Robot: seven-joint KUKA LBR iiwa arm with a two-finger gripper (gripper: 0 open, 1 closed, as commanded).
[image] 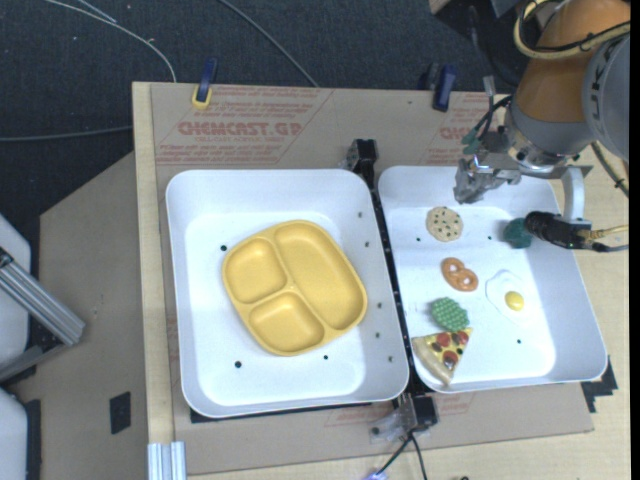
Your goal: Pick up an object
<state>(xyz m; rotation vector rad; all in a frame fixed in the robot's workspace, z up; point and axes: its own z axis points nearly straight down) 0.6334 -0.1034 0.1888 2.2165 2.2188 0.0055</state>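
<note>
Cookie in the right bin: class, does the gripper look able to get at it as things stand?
Probably yes: the gripper hangs just above the cookie, which lies flat, apart from the pretzel, with nothing over it.

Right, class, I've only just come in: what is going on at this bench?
A grey and orange robot arm reaches in from the right, its pincer above the far end of the right bin, close to a toy cookie. A pretzel, fried egg and pizza slice lie untouched. The left bin holds a yellow divided plate.
</note>
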